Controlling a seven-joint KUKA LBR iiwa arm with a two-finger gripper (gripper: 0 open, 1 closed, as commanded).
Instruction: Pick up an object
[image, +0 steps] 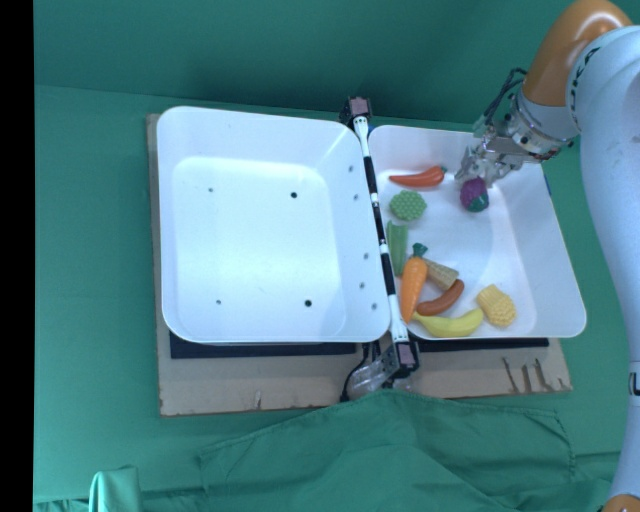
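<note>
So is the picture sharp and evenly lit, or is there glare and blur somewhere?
In the camera view the left bin is washed out by bright glare on its floor; the right bin shows soft grey shading instead. The toy foods look slightly soft, with the banana and carrot still easy to tell. The gripper is a little blurred near the purple toy.

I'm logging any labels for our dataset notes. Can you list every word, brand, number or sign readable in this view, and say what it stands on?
None: no readable text anywhere in the camera view.
The two shallow white plastic bins, the plastic toy food and the brown cardboard sheet under the bins carry no lettering.
The grey arm with its orange band and the gripper show no legible marking.
</note>
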